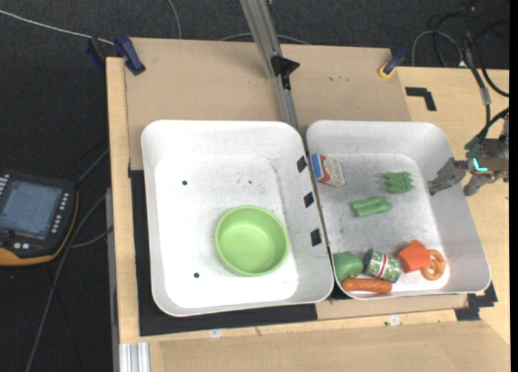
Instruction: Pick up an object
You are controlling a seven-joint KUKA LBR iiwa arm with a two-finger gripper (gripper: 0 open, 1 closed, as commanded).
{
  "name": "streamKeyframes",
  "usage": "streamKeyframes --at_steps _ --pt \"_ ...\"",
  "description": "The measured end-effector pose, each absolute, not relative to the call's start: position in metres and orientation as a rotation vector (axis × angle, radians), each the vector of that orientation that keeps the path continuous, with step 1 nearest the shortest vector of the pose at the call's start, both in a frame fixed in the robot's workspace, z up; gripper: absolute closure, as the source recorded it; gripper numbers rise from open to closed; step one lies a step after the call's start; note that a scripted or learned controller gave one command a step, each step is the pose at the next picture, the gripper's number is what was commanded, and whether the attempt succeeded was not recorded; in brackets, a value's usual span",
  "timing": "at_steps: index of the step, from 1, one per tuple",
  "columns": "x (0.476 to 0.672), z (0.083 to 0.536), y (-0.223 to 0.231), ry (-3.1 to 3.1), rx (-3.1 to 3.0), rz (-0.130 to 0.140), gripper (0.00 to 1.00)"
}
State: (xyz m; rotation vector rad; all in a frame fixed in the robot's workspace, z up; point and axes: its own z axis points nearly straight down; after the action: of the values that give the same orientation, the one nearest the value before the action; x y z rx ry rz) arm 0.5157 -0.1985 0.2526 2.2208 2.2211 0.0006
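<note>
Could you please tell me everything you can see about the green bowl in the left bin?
The green bowl is a round, light lime-green dish, plastic by its look, with a smooth plain rim and a slightly darker inside. It sits upright, mouth up, with nothing visible inside it. It rests on the speckled floor of the left bin, toward that bin's near right part, apart from the walls. Nothing else touches it; the gripper is far off, at the right bin's right edge.
</note>
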Motion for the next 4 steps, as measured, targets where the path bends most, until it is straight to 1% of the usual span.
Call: streamKeyframes --at_steps 1,3,4 --pt "0.516 0.253 -0.198 2.221 2.221 0.000 0.00" --pt "0.532 0.152 -0.197 2.225 2.223 -0.003 0.00" --pt "0.531 0.099 -0.197 2.225 2.224 -0.003 0.00"
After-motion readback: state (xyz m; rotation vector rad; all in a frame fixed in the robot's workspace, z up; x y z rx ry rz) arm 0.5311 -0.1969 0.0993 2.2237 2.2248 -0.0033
